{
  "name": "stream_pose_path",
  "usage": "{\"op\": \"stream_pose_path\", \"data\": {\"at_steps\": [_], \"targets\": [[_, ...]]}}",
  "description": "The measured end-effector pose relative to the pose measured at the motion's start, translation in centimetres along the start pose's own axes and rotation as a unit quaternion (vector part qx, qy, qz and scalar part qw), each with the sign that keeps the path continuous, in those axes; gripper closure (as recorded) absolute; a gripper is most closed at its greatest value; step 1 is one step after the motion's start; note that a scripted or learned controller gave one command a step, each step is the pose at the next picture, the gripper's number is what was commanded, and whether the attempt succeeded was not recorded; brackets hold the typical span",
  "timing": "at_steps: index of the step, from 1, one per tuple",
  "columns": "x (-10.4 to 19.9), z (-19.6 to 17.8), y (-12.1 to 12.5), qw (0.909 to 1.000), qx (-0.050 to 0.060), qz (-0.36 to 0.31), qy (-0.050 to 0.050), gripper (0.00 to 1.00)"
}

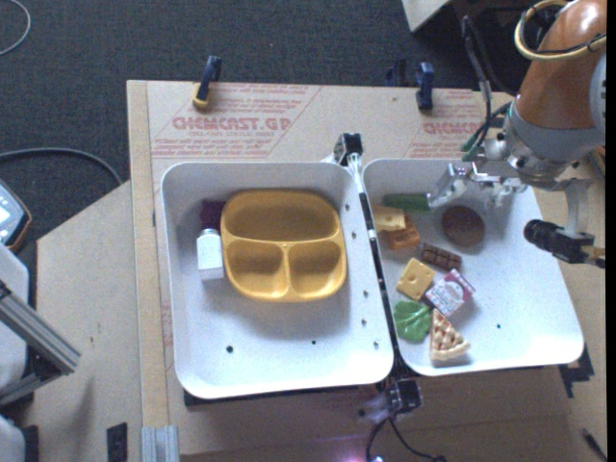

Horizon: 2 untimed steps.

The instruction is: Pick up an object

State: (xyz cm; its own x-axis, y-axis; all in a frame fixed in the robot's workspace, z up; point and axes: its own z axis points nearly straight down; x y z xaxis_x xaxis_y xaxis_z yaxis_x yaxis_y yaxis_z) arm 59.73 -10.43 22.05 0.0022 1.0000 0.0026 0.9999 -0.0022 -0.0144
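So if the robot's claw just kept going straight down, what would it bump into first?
Probably the round brown cookie. The gripper hangs over the right bin, pointing down, and the cookie sits just below it. Height is hard to judge from one slanted view, so it could touch bare floor beside it.

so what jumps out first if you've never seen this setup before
The big yellow three-compartment plastic tray in the left white bin, with a small white bottle at its left side. Then the grey and orange arm's gripper over the right white bin, above a round brown disc and a cluster of toy foods.
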Motion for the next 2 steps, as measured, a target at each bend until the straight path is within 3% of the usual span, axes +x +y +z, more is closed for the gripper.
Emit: {"op": "stream_pose_path", "data": {"at_steps": [1, 2], "targets": [[0.0, -0.7, 0.3, 1.0000, -0.006, -0.001, -0.001, 0.00], [0.7, 4.3, -0.5, 1.0000, -0.003, -0.001, 0.000, 0.00]]}}
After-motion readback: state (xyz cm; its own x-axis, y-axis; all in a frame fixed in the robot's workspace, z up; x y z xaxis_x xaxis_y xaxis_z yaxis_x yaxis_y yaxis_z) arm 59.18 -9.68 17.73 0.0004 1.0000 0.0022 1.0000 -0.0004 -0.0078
